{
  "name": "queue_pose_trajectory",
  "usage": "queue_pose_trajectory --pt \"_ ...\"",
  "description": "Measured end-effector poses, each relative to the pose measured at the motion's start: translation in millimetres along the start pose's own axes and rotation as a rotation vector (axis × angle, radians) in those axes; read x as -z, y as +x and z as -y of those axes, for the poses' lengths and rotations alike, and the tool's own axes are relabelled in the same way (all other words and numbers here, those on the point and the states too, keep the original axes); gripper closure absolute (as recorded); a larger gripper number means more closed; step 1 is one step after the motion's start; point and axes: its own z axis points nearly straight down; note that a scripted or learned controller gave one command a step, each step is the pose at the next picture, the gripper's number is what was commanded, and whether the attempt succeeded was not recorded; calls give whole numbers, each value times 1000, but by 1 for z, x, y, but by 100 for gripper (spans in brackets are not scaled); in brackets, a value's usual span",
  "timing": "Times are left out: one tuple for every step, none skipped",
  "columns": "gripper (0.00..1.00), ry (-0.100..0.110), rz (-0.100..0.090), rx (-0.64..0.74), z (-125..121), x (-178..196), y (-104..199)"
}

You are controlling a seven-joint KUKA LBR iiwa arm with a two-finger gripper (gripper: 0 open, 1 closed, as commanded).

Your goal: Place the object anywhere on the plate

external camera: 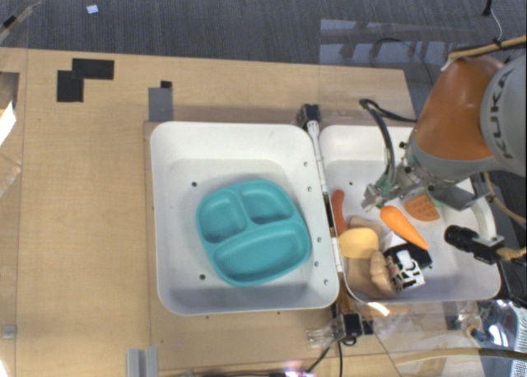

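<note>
Hung over the right bin (354, 149), pincer (385, 190); whether spread or pressed together, impossible to tell. Just beside it, a carrot (403, 226), near an orange slice (423, 208). Farther toward the divider, a sausage (338, 210), a yellow piece (359, 243) and a black-and-white block (406, 267). In the left bin (173, 202), a teal plate (252, 232), nothing on it. Tan surface (74, 227) all around.

Light wooden bench (74, 227) with black tape patches (82, 76), dark grey carpet floor (247, 5) beyond.
</note>
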Motion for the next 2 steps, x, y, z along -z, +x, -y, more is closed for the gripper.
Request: queue_pose_trajectory --pt "0 0 0 0 0 0 0" --pt "100 -9 4 5 -3 12 0"
